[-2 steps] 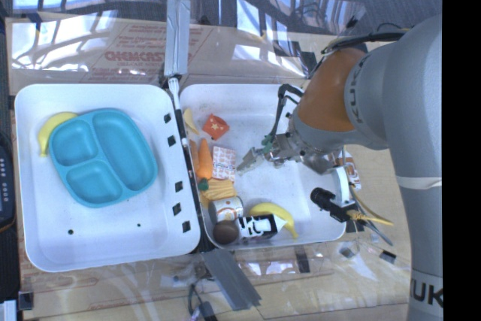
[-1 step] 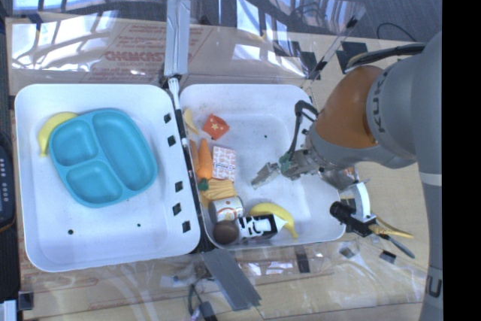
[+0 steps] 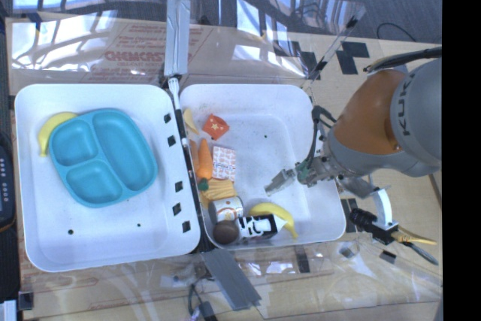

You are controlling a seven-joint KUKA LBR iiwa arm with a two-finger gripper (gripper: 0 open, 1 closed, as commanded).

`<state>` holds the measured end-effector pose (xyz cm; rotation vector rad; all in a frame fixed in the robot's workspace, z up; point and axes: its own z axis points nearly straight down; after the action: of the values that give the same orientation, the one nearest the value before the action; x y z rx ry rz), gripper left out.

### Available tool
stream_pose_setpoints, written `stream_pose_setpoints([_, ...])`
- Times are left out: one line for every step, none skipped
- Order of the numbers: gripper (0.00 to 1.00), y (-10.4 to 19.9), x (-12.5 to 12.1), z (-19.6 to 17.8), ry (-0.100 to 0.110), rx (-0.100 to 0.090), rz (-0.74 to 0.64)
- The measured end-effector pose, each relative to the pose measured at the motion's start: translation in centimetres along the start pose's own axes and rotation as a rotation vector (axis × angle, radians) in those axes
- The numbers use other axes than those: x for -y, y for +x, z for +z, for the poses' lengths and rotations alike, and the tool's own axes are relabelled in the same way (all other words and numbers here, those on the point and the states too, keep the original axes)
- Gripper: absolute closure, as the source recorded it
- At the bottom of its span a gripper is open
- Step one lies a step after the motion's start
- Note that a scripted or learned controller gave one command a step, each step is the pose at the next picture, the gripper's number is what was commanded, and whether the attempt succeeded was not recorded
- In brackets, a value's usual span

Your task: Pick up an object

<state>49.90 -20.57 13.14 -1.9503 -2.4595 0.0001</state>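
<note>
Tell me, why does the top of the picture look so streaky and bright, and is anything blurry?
In the camera view, daylight glares off the clear plastic sheet behind the bins, giving bright, streaky reflections. The white bins look evenly lit, with soft shadows. The gripper is small and slightly soft, and the toys by the banana are grainy.

one fixed overhead camera, slanting down on both bins (image 3: 45,252).

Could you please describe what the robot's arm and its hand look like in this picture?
The arm is bulky and rounded, grey with a broad orange band above the wrist and dark lettering on the grey shell. Thin dark cables loop beside the wrist. The hand is small, slim and grey metal, much narrower than the arm, with a greenish part where it joins the wrist.
</note>
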Motion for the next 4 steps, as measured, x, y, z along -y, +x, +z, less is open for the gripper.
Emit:
stream_pose_setpoints([0.00, 3.3, 1.4, 3.9, -0.003, 0.002, 0.013])
stream_pose_setpoints([0.00, 2.2, 1.8, -0.1, -0.002, 0.003, 0.072])
stream_pose_setpoints([0.00, 0.1, 2.2, 0.7, -0.001, 0.003, 0.192])
stream_pose_setpoints([0.00, -0.6, -0.2, -15.3, -0.008, 0.007, -0.025])
